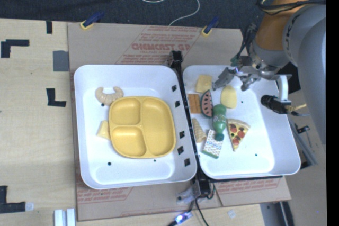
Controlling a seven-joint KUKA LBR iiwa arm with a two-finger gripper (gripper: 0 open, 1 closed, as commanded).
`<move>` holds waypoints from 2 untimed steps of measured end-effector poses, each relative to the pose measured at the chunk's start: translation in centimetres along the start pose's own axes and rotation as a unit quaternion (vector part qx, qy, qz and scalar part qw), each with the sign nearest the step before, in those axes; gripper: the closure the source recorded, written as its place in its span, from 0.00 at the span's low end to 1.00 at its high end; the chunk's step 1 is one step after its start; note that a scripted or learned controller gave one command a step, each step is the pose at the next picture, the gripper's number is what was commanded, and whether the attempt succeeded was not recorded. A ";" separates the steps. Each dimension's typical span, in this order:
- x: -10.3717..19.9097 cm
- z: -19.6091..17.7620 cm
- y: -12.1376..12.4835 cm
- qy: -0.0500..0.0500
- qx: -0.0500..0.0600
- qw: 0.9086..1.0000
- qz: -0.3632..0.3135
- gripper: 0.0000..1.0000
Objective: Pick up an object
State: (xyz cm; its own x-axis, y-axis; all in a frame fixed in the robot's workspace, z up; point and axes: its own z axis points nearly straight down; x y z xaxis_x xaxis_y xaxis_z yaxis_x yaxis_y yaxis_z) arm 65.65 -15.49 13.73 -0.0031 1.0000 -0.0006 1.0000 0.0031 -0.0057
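The gripper (233, 78) hovers with its two fingers spread apart and nothing between them, over the right bin (275, 159) near its far edge. Just beside it, toward the bin's middle, lies a pale yellow toy lemon (228, 97). It looks light, rigid and smooth, likely to slip; closing across its narrow middle seems safest.

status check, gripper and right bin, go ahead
Gripper open above right bin, holding nothing. Yellow piece just below it. Pizza slice nearby.
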 end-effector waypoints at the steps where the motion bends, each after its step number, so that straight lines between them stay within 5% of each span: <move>1: 0.2 5.4 0.0 0.000 -0.001 1.000 0.000 0.00; 2: 0.2 4.0 0.1 -0.001 -0.003 1.000 -0.001 1.00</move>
State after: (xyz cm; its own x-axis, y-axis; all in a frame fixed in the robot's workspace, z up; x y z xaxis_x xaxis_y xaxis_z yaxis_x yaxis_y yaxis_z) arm 65.73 -15.34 9.76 -0.0046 1.0000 -0.0026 1.0000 0.0046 0.0002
